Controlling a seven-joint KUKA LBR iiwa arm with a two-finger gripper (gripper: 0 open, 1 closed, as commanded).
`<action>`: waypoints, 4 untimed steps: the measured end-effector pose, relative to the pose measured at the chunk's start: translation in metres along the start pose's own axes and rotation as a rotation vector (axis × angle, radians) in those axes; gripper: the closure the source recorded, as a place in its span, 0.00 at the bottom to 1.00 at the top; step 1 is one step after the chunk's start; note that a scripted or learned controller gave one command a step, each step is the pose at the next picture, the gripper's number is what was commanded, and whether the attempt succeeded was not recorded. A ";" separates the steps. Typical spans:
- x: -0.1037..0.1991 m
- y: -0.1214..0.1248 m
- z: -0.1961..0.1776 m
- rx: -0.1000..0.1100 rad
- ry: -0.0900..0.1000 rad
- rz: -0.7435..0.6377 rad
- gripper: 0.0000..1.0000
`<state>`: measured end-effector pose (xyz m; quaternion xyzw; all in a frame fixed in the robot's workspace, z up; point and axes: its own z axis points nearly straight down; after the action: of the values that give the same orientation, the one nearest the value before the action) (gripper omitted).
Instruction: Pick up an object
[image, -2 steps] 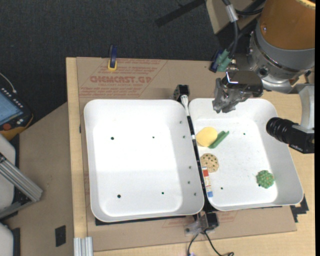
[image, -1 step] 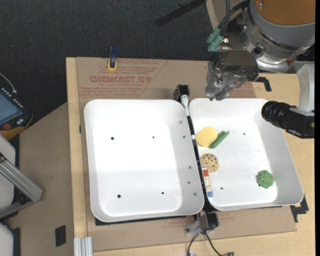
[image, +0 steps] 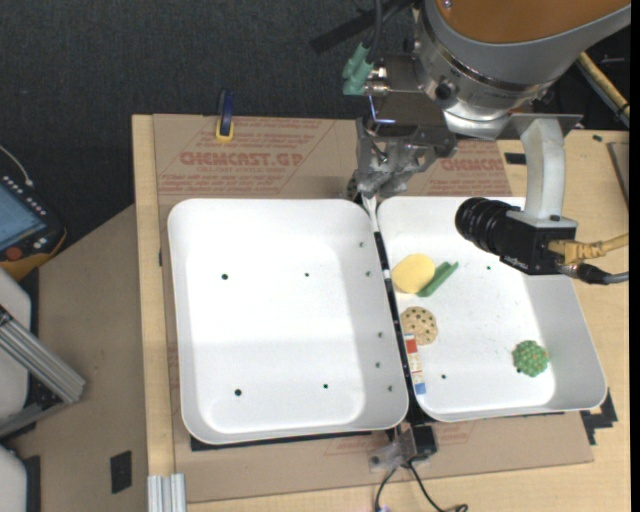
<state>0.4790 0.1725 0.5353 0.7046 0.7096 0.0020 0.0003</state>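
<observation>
The arm (image: 510, 40) enters from the upper right, and its grey body with the orange band is cut off by the top edge. Below it, the end effector (image: 385, 178) hangs over the far end of the seam between the two bins. It is a dark, cluttered shape against the cardboard, and whether it is wide or narrow cannot be told; nothing can be made out in it.

The left bin (image: 200, 240) shows a bare white floor with small dark dots. The right bin (image: 570, 330) holds the objects. A yellow piece (image: 412, 272) lies near the seam, touching a green stick (image: 438, 279) on its right. Nearer the camera sits a speckled cookie (image: 419, 324), and just below it a red, white and blue strip (image: 414, 368) lies along the bin's wall, partly hidden. A green bumpy ball (image: 530, 358) rests well apart, toward the right corner. A black camera (image: 505, 236) on a white bracket overhangs the right bin, covering part of its far end.
</observation>
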 end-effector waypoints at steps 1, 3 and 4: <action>0.047 0.009 0.001 0.000 -0.001 0.002 1.00; 0.052 0.012 0.000 0.005 -0.003 0.005 1.00; 0.052 0.000 0.000 0.006 -0.003 0.006 1.00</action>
<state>0.4786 0.2240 0.5352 0.7068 0.7074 -0.0010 -0.0007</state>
